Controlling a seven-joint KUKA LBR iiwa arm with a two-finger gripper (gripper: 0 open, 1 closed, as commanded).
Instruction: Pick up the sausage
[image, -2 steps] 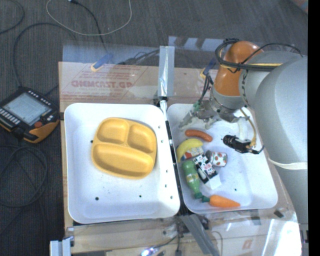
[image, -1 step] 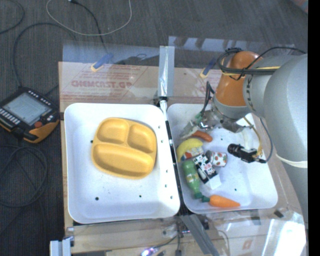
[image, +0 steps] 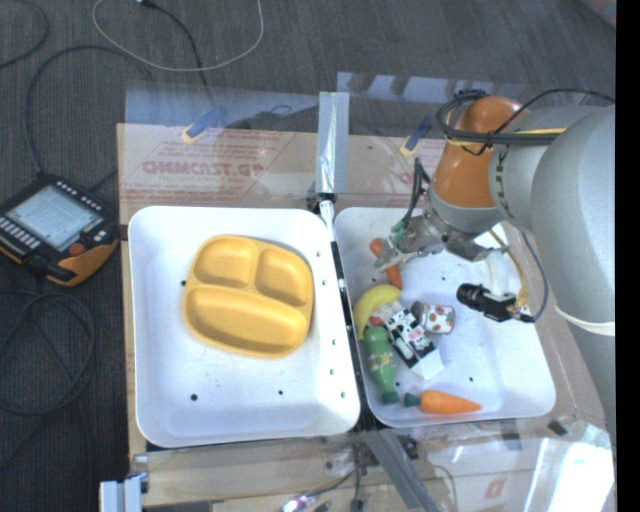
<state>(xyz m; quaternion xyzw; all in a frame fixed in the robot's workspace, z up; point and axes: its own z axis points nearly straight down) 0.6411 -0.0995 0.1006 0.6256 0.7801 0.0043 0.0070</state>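
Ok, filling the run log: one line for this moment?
claw: over right bin's far-left corner | near orange piece | yellow tray: left bin

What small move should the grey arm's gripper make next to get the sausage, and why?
Probably ease straight down a little. The gripper hangs at the far left corner of the right white bin, just above a small reddish-orange piece that looks like the sausage. The yellow toy banana lies apart from it, nearer the camera.

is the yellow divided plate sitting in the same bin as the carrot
No, the yellow divided plate lies in the left bin, while the carrot lies in the right bin.
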